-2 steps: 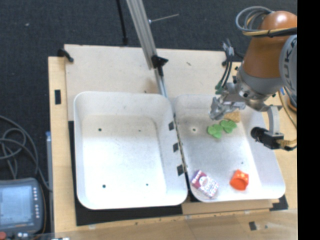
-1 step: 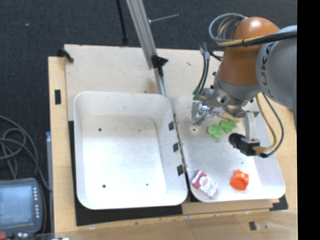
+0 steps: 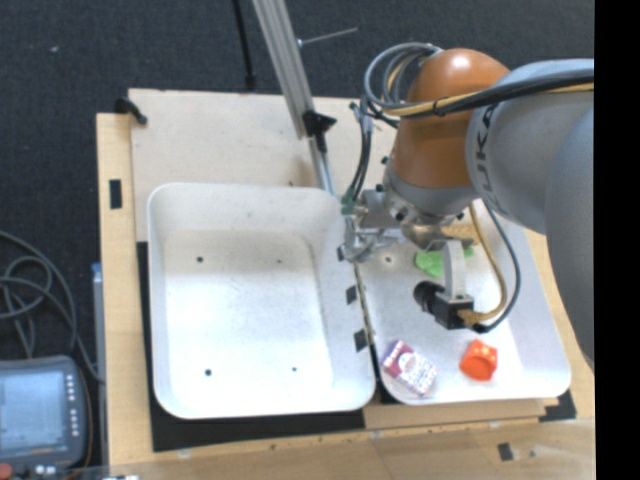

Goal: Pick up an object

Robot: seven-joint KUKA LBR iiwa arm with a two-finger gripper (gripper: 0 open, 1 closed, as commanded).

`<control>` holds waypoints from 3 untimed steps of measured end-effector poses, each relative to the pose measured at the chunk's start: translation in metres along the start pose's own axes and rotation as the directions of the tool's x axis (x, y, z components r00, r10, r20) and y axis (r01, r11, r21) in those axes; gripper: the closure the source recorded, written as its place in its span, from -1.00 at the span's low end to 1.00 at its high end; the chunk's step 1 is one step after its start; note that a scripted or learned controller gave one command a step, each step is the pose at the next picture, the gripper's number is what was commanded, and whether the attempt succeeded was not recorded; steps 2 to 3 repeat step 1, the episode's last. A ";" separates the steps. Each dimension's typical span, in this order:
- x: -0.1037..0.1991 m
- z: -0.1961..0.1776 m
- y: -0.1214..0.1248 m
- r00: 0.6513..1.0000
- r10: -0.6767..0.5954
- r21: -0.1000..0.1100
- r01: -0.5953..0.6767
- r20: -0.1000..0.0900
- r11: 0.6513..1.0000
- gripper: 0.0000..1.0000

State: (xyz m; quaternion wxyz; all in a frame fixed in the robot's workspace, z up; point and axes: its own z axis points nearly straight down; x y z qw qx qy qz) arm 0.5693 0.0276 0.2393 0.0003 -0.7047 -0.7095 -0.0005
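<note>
Even, fairly bright overhead light — soft shadows, mild glare on the white bins [image 3: 250, 298] — slightly soft focus throughout.

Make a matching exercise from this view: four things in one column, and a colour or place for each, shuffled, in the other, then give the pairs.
Things:
1. small cup-shaped object
2. flat patterned packet
3. left bin
4. object partly hidden under the wrist

Colour or place:
A. green, in the right bin's middle
B. white, on the bench's left side
C. orange, near the right bin's front edge
D. pink and white, in the right bin's front left corner

Pairs: 1-C, 2-D, 3-B, 4-A
</note>
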 end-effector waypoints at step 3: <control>0.059 0.006 -0.012 1.000 -0.001 0.000 0.001 -0.001 1.000 1.00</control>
